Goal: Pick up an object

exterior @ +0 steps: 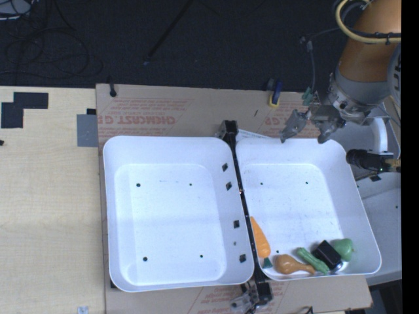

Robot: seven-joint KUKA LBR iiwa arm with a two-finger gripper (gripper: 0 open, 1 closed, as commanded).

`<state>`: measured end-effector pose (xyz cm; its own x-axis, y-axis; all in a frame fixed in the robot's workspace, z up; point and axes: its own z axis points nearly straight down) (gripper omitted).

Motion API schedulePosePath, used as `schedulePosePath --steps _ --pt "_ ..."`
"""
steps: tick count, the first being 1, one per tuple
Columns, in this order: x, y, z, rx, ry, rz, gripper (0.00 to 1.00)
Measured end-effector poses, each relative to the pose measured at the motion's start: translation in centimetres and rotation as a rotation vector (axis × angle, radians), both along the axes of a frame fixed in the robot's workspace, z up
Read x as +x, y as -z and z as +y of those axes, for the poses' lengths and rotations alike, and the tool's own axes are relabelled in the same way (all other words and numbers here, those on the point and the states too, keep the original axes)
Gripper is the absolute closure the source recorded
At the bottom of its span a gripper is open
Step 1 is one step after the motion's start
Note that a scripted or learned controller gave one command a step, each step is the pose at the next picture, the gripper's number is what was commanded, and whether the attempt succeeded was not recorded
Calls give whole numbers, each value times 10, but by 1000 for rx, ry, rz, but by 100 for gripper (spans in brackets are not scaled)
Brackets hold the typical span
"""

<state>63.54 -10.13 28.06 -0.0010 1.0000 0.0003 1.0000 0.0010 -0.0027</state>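
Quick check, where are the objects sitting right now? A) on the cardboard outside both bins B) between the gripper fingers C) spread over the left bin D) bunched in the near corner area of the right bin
D: the orange carrot-like piece, the tan piece, the green pieces and the black block all lie along the near edge of the right bin, while the gripper hangs above that bin's far rim, holding nothing.

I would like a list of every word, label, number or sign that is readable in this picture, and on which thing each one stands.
Red print on the brown cardboard sheet, above the left white bin: it appears upside down and reversed, and I cannot read it with certainty.
Red print on the same cardboard at the near edge, below the bins: partly hidden, too small to read.
I find no readable text on the bins or on the toys.
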Motion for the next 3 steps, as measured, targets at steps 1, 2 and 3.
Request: schedulePosePath --steps 1,2,3 --pt "10 -141 34 -1 -4 -16 0" --pt "-18 -239 -75 -8 10 -11 0" --pt "-73 -260 -32 1 -2 -3 0"
